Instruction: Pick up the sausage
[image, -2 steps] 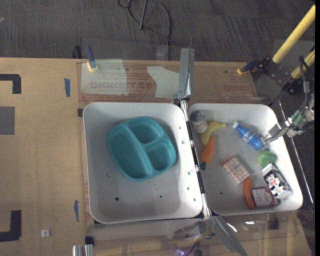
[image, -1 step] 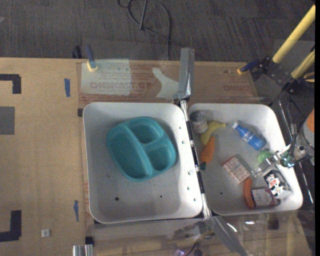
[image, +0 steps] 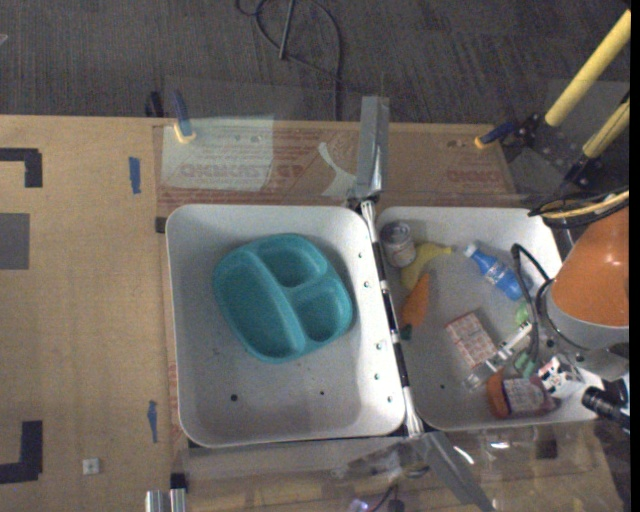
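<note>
The sausage (image: 516, 397), a reddish-brown piece with a label, lies at the near right of the right bin (image: 440, 405), touching a clear wrapped item (image: 492, 362). The arm (image: 590, 285) hangs over the bin's right edge; I cannot tell how its jaws stand. A carrot (image: 417, 300), banana (image: 433, 257) and blue bottle (image: 496, 270) sit further off. Likely risk: a descent catches the wrapper or bin wall instead, nudging the sausage aside.
</note>
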